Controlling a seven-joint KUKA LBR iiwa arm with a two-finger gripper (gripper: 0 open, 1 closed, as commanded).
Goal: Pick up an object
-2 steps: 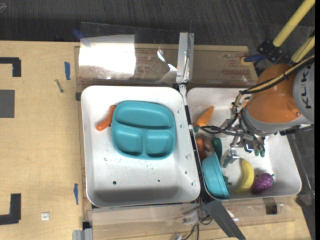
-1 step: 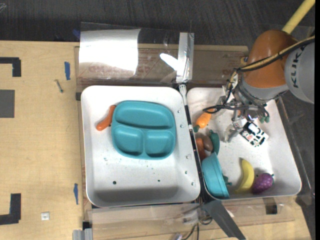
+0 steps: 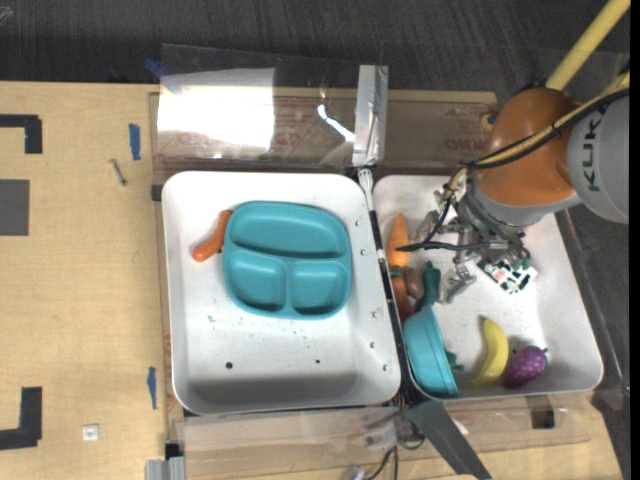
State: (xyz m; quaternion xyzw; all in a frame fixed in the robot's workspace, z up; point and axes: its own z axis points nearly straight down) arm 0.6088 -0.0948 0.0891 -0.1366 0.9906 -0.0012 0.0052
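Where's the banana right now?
The banana lies in the right bin, near its front edge, right beside the purple fruit and below the gripper.

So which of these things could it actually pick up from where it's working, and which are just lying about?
In play, right bin, under the gripper:
banana
purple fruit
teal bowl, tipped against the left wall
orange carrot-like piece

Lying about, left bin:
teal divided plate
orange piece at the plate's edge
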